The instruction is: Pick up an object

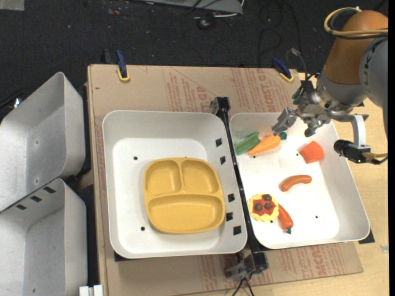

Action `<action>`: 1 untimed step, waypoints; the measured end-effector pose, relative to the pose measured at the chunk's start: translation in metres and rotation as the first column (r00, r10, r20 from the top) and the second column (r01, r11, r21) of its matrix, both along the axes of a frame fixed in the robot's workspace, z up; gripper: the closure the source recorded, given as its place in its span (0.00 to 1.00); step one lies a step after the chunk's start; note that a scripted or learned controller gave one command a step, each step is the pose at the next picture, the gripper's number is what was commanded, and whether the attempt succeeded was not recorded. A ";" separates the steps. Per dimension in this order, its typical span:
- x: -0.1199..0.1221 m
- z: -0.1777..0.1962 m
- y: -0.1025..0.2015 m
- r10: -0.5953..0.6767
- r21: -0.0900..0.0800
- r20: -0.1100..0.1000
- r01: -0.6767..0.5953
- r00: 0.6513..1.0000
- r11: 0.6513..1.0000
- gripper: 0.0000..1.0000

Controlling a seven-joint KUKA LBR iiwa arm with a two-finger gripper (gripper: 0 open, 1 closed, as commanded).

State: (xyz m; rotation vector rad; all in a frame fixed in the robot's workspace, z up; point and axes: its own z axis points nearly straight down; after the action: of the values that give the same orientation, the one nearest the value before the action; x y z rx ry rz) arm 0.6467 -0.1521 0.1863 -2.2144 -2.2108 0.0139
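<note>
Yellow plastic, a sectioned plate [184, 195] lies mid-floor in the left bin [117, 165]. In the right bin [345, 227], a carrot [265, 145] with its green top at 10 o'clock, a sausage [295, 181] centrally, a small pizza [263, 207] and chilli [284, 217] at 7 o'clock, an orange block [311, 152] at 2 o'clock. Gripper [297, 121] hangs at 12 o'clock, its fingers spread, nothing visible between them; the arm is cut off at the frame's edge.
</note>
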 end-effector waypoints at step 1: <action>0.003 0.009 0.000 0.002 -0.003 0.015 -0.002 1.000 1.000 0.00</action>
State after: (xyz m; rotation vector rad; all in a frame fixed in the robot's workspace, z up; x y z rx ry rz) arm 0.6500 -0.1518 0.1954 -2.2205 -2.2224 0.0003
